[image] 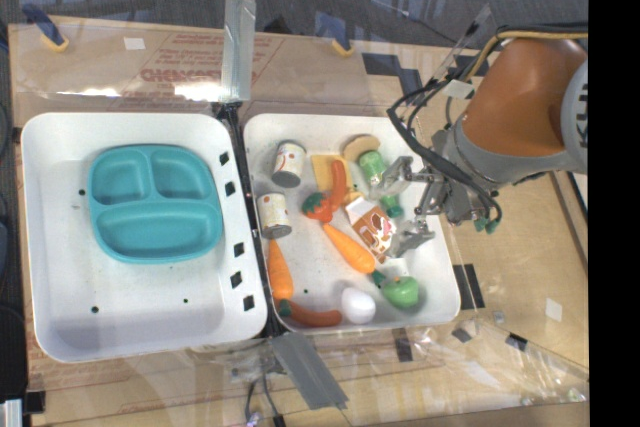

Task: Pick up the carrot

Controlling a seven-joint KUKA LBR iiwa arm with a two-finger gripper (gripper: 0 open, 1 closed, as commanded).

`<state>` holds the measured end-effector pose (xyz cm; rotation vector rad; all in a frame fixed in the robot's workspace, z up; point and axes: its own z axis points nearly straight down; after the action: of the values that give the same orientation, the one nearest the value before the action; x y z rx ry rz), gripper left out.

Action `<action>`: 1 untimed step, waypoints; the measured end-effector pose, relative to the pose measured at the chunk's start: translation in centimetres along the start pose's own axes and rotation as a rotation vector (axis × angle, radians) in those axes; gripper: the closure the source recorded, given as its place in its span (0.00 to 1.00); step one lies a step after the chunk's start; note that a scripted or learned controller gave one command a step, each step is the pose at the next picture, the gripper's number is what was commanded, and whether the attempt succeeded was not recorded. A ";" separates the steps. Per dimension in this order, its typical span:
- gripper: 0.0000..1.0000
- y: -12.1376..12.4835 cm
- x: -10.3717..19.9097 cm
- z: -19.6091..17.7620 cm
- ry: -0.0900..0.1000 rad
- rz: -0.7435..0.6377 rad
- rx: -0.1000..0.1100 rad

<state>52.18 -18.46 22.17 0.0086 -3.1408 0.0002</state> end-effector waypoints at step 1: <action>0.00 3.7 3.5 12.6 -0.006 -0.117 0.000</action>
<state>48.63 -14.79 9.56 0.1933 -3.1405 0.0002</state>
